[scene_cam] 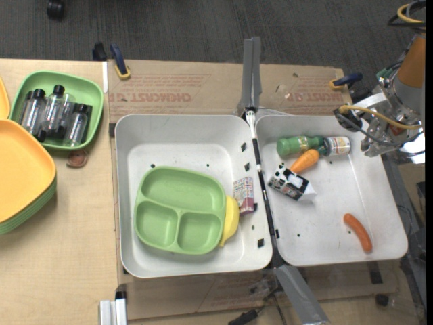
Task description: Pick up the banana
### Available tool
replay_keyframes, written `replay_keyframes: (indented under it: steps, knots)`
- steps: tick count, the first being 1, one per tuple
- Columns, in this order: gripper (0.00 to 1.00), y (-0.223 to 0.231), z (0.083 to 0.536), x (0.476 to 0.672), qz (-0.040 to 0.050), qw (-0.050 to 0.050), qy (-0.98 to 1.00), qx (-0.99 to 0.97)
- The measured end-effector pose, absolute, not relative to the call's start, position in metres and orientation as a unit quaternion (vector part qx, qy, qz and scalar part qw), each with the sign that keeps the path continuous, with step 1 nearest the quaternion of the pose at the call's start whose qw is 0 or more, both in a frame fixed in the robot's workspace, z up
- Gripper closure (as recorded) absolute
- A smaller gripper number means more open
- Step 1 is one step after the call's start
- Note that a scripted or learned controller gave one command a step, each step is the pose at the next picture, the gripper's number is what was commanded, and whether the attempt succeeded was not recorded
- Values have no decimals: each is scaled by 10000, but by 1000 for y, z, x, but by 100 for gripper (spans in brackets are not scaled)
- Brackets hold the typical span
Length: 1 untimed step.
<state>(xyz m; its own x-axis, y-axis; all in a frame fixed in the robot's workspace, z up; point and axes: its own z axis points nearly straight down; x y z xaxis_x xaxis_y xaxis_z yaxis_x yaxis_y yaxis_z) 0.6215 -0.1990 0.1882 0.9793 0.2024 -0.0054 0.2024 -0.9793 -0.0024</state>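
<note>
One banana, one green tray, maybe overlapping.

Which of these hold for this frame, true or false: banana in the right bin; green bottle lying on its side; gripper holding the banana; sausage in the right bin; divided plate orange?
1. The banana is in the right bin. False: it lies in the left bin, tucked against the green divided plate.
2. The green bottle lies on its side. True.
3. The gripper holds the banana. False: it is at the right bin's far right edge, well away from the banana.
4. The sausage is in the right bin. True.
5. The divided plate is orange. False: it is green.
</note>
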Motion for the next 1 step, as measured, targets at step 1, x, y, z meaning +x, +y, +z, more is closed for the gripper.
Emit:
replay_keyframes:
  steps: [1]
  knots:
    - [100, -177, 187, 624, 24, 13, -2316, -9728]
